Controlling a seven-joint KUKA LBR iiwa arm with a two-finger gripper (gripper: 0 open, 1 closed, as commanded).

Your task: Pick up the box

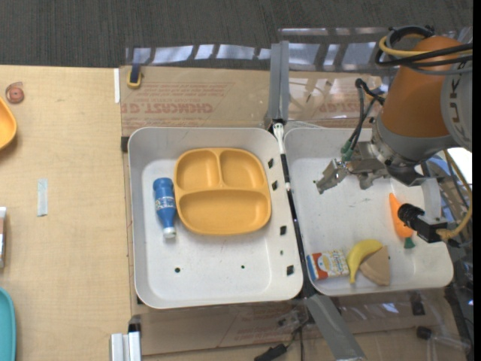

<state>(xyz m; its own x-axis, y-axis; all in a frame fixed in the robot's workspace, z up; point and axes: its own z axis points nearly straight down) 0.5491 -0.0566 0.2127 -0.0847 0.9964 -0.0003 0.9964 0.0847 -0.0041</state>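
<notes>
Two white bins sit side by side; landmark for everything below is the divider (284, 194) between them. The box (328, 265), a small juice-carton type with orange and white print, lies flat just right of the divider at its near end, tucked against the front wall of the right bin (421, 277). One box only. Touching its right side: one banana (362, 256), overlapping one tan wedge-shaped thing (378, 268), maybe a bread slice, hard to tell. One orange carrot-like item (399, 215) further right of the divider, near the far side wall. Left of the divider: one yellow three-compartment plate (222, 189) lying flat in the left bin (150, 277), close to the divider, and one blue bottle (164, 206) on its side beyond the plate.

The gripper (331, 177) hangs over the right bin, a little right of the divider and well back from the box, nothing between its fingers. Whether the claw is spread or clenched cannot be told at this angle. The arm (421, 89) leans in from the right.

Judgement: grasp not begun; the box's spot in the corner with the banana against it leaves little finger room, so a clean pinch likely needs the two free sides.
</notes>
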